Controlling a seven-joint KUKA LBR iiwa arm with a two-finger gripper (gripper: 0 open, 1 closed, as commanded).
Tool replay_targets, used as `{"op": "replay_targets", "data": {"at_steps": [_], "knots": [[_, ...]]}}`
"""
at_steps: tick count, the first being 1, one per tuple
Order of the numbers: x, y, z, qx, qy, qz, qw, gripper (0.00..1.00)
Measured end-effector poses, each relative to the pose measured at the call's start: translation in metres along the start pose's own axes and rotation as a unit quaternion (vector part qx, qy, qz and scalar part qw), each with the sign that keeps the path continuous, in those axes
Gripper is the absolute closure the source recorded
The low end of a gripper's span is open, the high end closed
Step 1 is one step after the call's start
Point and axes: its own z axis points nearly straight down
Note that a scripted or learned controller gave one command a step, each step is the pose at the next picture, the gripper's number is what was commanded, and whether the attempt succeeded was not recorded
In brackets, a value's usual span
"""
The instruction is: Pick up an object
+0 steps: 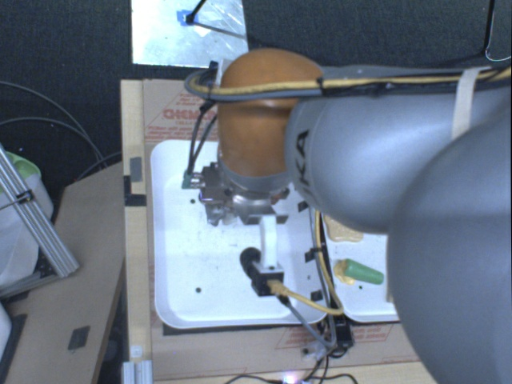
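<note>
Slanted overhead view of the tabletop [88, 214]. The grey arm with an orange band [256, 118] enters from 3 o'clock and covers much of the right half of the view. Its hand [228, 202] is over the shallow white left bin [184, 254], toward that bin's 12 o'clock side. The wrist hides the hand from above, so whether it is wide, narrow or holding anything cannot be told. The floor of the left bin carries a few dark specks. At 4 o'clock from the hand, in the shallow white right bin [360, 302], a green tapered piece with a yellow end [364, 274] lies on its side, yellow end toward 9 o'clock. Near it at 11 o'clock lies a flat tan piece [344, 230], partly hidden by the arm. Both pieces are apart from the hand. The bins rest on a brown cardboard sheet with red print [164, 114]. At 12 o'clock of the view a shiny silver sheet [188, 18] lies on dark ground.
</note>
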Motion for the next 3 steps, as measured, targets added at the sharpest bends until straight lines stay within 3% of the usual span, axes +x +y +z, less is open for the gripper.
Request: {"op": "replay_targets", "data": {"at_steps": [1, 2, 3], "knots": [[-0.001, 0.037, 0.152, -0.001, 0.000, 0.000, 1.0000, 1.00], [-0.047, 0.090, 0.170, -0.006, 0.001, 0.002, 1.0000, 1.00], [-0.129, 0.052, 0.170, -0.003, 0.001, 0.004, 1.0000, 1.00]]}}
